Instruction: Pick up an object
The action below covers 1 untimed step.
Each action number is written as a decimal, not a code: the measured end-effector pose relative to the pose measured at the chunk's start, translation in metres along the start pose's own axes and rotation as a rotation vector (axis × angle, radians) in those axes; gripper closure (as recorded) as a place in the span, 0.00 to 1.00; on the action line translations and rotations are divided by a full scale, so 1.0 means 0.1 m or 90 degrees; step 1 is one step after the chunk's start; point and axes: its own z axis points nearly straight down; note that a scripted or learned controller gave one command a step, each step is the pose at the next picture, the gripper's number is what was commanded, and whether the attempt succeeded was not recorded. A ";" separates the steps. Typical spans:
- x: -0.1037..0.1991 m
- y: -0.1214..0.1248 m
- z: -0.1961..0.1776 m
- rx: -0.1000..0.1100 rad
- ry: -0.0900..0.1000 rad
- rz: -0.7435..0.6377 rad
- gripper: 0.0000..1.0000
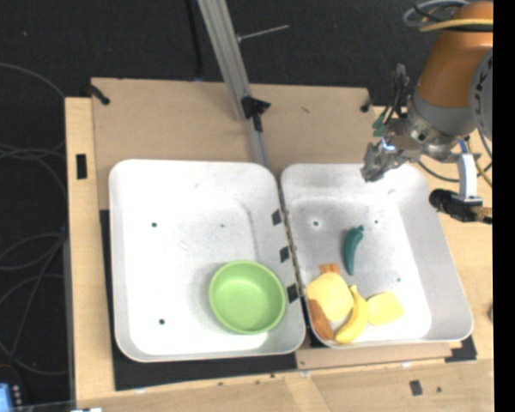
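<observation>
Gripper (376,166) hangs at upper right of frame, over right bin (429,230) far rim; grip state: cannot tell. Candidate objs: teal item (353,247) mid-bin, yellow pieces (352,307) lower centre. Risk: clustered yellow pieces crowd bin wall, so grasp may slip.

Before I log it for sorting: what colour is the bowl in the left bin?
Light green bowl, seen in the camera view.

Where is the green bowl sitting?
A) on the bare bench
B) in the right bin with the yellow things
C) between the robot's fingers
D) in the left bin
D: the green bowl rests in the left bin, near its front right corner, apart from the gripper.
</observation>
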 end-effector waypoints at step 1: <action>-0.01 0.01 -0.41 0.003 0.000 -0.003 1.00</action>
